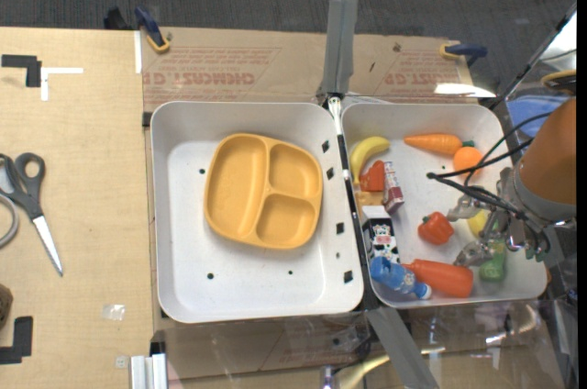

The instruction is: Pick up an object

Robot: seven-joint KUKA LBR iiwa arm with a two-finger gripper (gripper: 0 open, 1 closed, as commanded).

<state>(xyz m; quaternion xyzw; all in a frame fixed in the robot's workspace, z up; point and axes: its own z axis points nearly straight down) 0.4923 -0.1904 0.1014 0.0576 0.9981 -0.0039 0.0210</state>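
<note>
The right bin [431, 114] holds several toys: a banana [366, 154], a small carrot [433, 142], an orange ball [466, 160], a red can [393, 187], a red pepper [436, 228], a black-and-white carton [381, 238], a blue item [394, 279], a large orange-red carrot [444, 277], a yellow piece [477, 215] and a green piece [493, 268]. My gripper [491, 240] hangs low over the bin's right side, between the yellow piece and the green piece. Cables and the wrist hide what lies directly under it.
The left bin [174, 222] holds a yellow divided plate [264, 191]. Scissors [33, 205] lie on the bench at far left. A grey post [339, 48] stands behind the divider between the bins. The arm's orange band [558, 153] overhangs the right bin's edge.
</note>
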